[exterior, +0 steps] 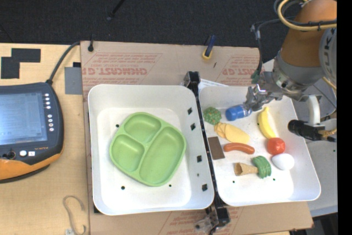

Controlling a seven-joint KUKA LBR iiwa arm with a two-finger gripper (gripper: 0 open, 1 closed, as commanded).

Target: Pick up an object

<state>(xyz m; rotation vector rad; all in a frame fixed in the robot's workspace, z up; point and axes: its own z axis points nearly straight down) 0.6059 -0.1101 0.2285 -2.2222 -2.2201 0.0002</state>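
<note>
Gripper lowered into the right bin, just beside a blue cup; finger opening cannot be told, and nothing shows between them. Banana and broccoli lie near.

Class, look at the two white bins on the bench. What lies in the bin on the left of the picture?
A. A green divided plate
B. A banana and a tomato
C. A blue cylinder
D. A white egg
A: the green divided plate lies alone in the left bin, while the banana, tomato, blue cylinder and egg all lie in the right bin.
</note>
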